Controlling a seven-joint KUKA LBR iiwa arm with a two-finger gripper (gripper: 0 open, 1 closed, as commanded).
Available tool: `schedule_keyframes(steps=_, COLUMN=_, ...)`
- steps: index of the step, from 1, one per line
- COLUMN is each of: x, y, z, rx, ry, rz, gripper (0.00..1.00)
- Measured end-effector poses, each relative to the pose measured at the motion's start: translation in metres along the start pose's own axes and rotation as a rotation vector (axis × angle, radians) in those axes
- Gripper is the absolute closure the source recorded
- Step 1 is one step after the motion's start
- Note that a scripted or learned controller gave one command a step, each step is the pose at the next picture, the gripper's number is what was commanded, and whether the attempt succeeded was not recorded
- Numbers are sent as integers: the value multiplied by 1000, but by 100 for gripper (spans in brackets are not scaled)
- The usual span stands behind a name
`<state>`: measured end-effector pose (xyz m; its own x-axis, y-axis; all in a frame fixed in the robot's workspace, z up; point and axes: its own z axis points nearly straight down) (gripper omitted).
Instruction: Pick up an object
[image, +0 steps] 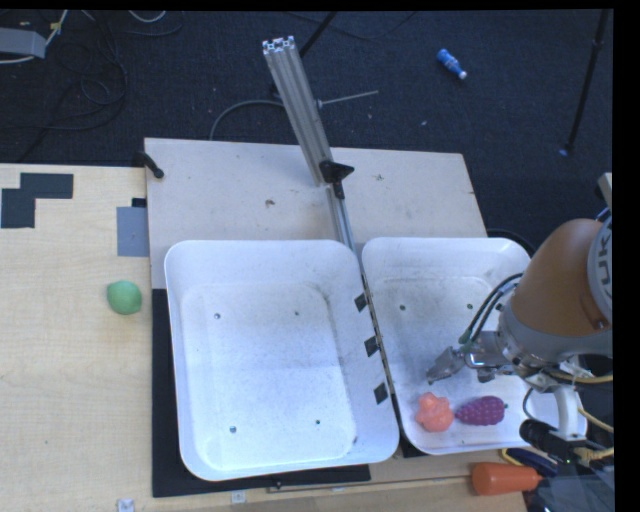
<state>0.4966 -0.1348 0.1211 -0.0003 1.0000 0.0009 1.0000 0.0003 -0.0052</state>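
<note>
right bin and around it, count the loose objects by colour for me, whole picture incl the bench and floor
Pink-orange: 1, lump in the right bin
Purple: 1, bumpy piece beside it in the same bin
Green: 1, ball on the wooden bench left of the bins
Orange: 1, object at the bench's front edge
Blue: 1, small item on the floor
Total: 5

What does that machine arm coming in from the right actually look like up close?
The arm ends in a rounded orange-brown band above a grey wrist. Thin dark cables loop beside the wrist down to a small grey metal gripper with slim jaws. A white part and more wires sit just below it.
</note>
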Motion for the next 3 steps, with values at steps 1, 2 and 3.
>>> schedule_keyframes(steps=1, x=0, y=0, z=30, rx=-6, ry=-1, rz=0, gripper=0)
schedule_keyframes(steps=2, x=-1, y=1, z=18, rx=-8, ry=-1, rz=2, gripper=100)
schedule_keyframes(steps=3, x=8, y=4, z=-38, rx=-9, ry=-1, rz=0, gripper=100)
